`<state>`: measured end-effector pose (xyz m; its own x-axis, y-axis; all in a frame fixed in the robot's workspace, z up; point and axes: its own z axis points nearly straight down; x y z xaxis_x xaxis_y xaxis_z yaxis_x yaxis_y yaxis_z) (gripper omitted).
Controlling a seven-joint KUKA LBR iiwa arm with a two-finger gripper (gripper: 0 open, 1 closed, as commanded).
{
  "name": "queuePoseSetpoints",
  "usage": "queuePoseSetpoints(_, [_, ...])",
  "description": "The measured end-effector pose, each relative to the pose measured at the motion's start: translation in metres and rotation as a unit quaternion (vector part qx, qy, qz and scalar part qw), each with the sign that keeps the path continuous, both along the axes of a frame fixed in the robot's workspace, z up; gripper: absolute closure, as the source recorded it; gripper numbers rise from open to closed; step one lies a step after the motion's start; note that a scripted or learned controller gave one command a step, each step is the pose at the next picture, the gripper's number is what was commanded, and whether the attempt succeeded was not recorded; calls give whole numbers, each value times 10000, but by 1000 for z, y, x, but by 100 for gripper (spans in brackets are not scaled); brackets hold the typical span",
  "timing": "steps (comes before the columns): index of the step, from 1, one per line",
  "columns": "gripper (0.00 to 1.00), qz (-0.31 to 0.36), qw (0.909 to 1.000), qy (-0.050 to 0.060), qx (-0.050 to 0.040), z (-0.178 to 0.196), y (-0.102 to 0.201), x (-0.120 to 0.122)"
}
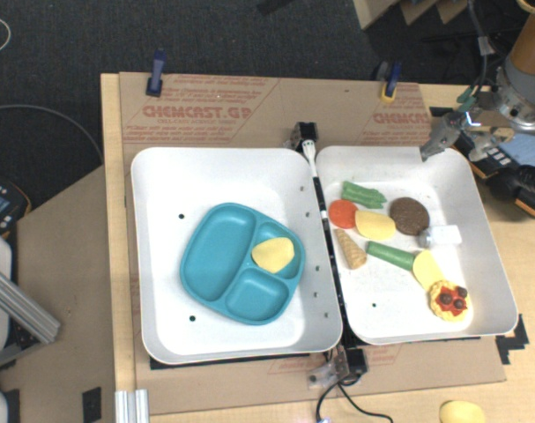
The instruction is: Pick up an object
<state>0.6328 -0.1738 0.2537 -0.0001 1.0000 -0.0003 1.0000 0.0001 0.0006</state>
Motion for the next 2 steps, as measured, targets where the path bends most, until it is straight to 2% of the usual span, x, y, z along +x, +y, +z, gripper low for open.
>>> queuePoseSetpoints(1, [100,4,10000,-20,-7,11,0,1])
queuePoseSetpoints(2, [100,27,10000,-12,10,67,59,-49])
